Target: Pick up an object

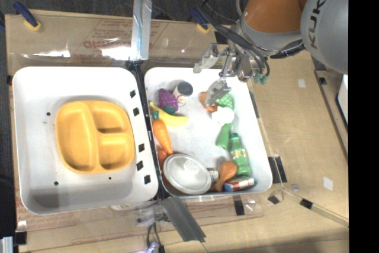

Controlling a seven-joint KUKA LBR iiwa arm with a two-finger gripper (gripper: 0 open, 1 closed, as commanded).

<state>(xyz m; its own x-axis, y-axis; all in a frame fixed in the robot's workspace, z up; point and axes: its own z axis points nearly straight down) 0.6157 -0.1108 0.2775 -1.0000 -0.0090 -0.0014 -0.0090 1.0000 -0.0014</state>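
Claw (pixel 218 90) low over the crowded right bin (pixel 257 127).
You can't tell how far it's open or whether it grips anything; its tip sits among a small orange-and-green toy (pixel 213 101), just right of the purple grapes (pixel 167 100). Packed neighbours could jam or deflect your grasp.

R bin (pixel 256 127) crowded w/ toys; open floor mid-bin only.

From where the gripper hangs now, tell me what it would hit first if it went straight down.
Most likely the small orange and green toy at the upper end of the right bin: the gripper hangs right above it. Depth is hard to judge from this slanted view.
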